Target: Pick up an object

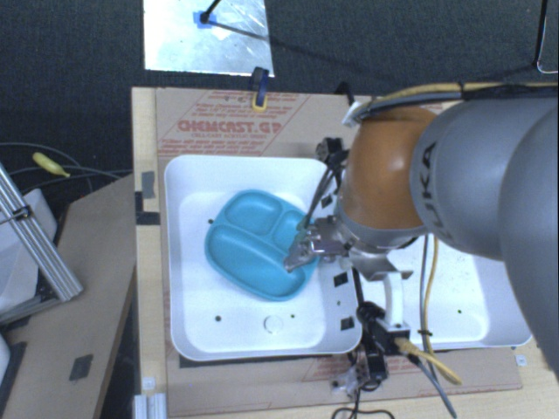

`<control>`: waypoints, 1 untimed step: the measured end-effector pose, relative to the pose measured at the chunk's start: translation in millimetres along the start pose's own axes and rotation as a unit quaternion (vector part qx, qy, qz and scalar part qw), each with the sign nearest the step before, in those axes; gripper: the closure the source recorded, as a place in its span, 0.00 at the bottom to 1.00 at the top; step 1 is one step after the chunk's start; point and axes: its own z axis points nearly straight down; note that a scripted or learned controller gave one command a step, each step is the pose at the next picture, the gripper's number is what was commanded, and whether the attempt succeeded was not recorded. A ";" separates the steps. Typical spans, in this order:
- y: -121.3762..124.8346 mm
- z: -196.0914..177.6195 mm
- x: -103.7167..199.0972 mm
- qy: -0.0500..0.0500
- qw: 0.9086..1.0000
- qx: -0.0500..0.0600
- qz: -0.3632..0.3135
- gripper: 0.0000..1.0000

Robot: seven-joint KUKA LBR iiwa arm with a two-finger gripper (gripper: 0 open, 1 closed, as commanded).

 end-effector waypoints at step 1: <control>15.0 132.3 21.8 -0.002 1.000 -0.001 0.006 0.00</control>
